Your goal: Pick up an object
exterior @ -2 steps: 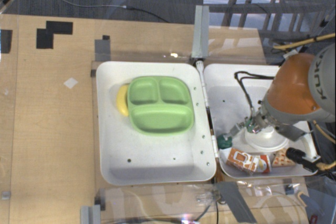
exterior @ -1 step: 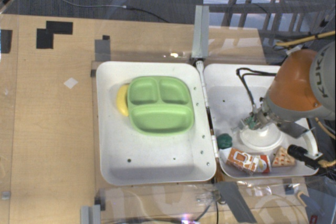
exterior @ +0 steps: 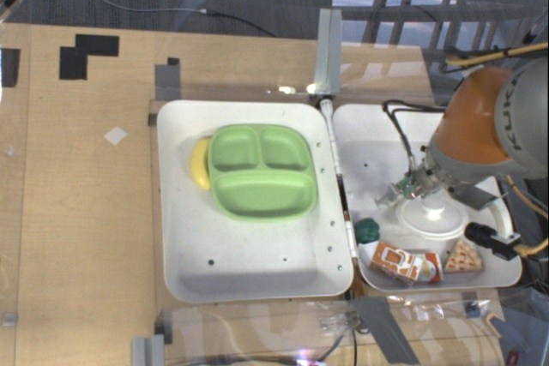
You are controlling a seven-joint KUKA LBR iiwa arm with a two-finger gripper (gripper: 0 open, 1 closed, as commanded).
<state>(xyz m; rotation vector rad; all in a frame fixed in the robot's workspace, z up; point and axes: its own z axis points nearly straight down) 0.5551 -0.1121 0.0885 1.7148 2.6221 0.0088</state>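
Tool (exterior: 426,200) low in right bin (exterior: 369,133), over white round piece (exterior: 433,219); grip state unclear. Green tray (exterior: 260,170) centre of left bin (exterior: 249,270); orange-white packet (exterior: 403,263) at tool's 6 o'clock.

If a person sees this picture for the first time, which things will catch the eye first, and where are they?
The green divided plate lies in the middle of the left bin, with a yellow object partly under its left edge. The arm's orange band stands out over the right bin. Along that bin's near edge lie a small green item, an orange packet and a pizza-slice toy.
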